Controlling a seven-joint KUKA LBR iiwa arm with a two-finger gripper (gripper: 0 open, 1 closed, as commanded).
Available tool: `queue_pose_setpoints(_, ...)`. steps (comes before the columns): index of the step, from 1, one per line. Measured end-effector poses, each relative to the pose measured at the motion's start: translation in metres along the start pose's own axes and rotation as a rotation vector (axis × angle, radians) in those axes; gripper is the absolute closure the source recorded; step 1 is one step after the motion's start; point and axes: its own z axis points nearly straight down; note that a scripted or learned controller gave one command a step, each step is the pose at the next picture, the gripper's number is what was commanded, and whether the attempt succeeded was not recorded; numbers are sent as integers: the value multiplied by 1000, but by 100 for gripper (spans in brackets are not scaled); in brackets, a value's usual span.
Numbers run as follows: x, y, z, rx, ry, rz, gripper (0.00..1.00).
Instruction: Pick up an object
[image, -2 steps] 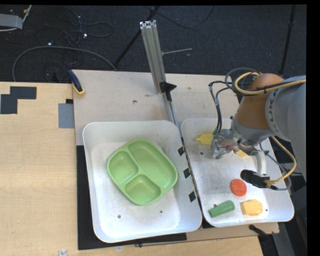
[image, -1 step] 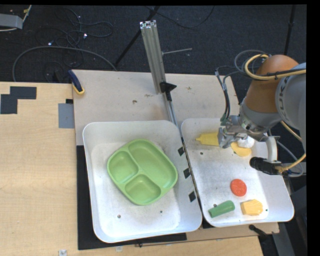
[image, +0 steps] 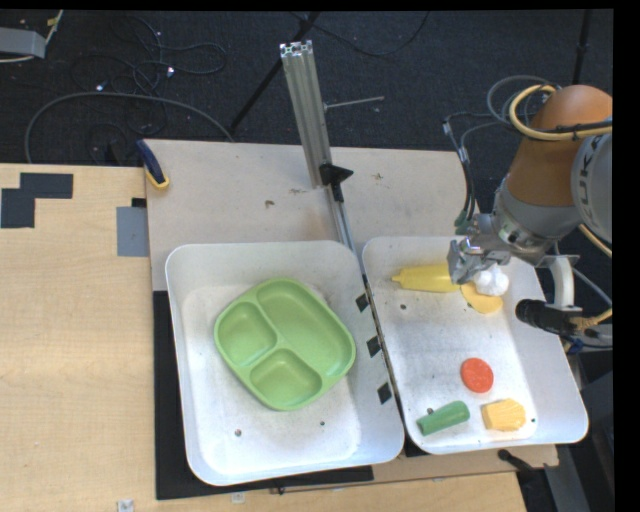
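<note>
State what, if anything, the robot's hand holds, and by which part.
It cannot be told. The hand sits low in the right bin, at the yellow banana and a white object, but no object shows clearly between its tips.

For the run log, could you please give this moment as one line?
gripper: low in right bin, at yellow object | grasp: unconfirmed | green tray: left bin

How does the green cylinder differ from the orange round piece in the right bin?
The green cylinder is long and lies on its side, slanted; the orange round piece is compact and roundish. The cylinder sits nearer the bin's front edge, beside a yellow block; the orange piece lies closer to the middle. Both rest loose in the right bin, apart from the tool.
</note>
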Motion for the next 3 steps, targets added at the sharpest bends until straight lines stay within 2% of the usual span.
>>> queue_pose_setpoints(1,4,-1,-62,-2,0,-1,100)
queue_pose_setpoints(3,106,-16,-68,6,2,-3,100)
